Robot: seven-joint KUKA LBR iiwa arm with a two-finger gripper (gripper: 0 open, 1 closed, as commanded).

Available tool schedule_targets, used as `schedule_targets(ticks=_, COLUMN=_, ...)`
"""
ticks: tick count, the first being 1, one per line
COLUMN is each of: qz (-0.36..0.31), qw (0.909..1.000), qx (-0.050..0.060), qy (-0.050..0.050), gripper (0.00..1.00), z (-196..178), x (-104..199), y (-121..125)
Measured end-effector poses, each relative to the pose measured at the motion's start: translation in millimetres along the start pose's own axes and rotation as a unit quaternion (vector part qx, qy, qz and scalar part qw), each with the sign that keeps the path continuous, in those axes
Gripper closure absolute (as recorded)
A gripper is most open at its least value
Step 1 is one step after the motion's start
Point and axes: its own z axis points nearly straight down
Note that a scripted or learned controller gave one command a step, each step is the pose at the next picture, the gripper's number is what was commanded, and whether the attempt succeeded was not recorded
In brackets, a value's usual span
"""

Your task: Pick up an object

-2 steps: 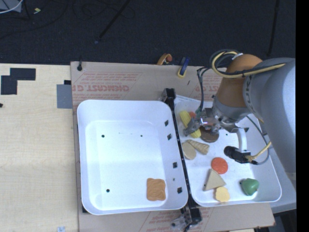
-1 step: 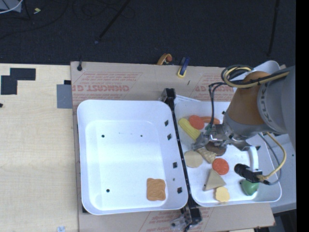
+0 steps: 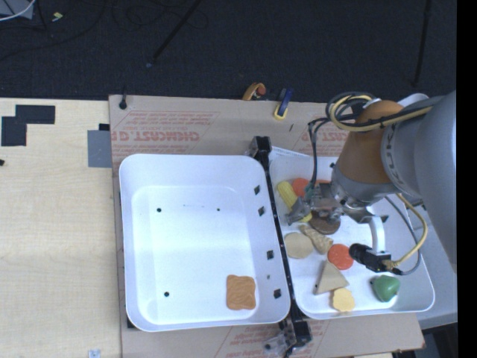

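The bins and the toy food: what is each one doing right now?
Left bin: holds one waffle.
Waffle: lying flat near the front wall.
Right bin: holds a pile of toy food.
Corn: lying beside the divider.
Red disc: lying flat.
Green piece: resting in the front right corner.
Gripper: down among the food; grasp unclear.

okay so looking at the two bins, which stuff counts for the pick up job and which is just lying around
For the job:
- grey arm's end effector, low in the right white bin
- items there: yellow ridged piece, round red piece, green lump, tan triangular wedge, small yellow piece, pale beige round piece

Lying about:
- orange-brown waffle-like square in the left white bin
- blue and yellow clamp
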Motion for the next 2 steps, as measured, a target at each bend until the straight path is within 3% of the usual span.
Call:
schedule_targets(ticks=1, qz=0.000, qw=1.0000, qx=-0.004, qy=0.000, gripper=0.00, z=-132, x=-26, y=25)
schedule_targets(ticks=2, qz=0.000, qw=1.0000, qx=0.007, qy=0.003, gripper=0.00, z=-25, x=-6, y=42)
